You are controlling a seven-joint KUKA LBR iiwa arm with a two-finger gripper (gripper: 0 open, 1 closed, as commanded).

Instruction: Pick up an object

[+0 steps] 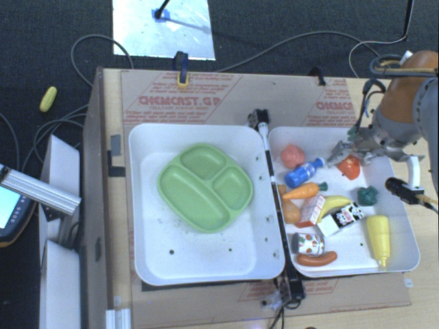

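Camera view: cardboard bench, dark carpet

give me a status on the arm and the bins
Tool low in right white bin, beside small red-orange toy; grip unconfirmed. Blue plastic bottle and green toy close by. Green divided plate in left bin.

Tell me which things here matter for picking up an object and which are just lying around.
For the job: pincer, red toy beside it, blue bottle, carrot, banana, yellow bottle, right bin.

Lying about: green plate, left bin, clamp, cables.
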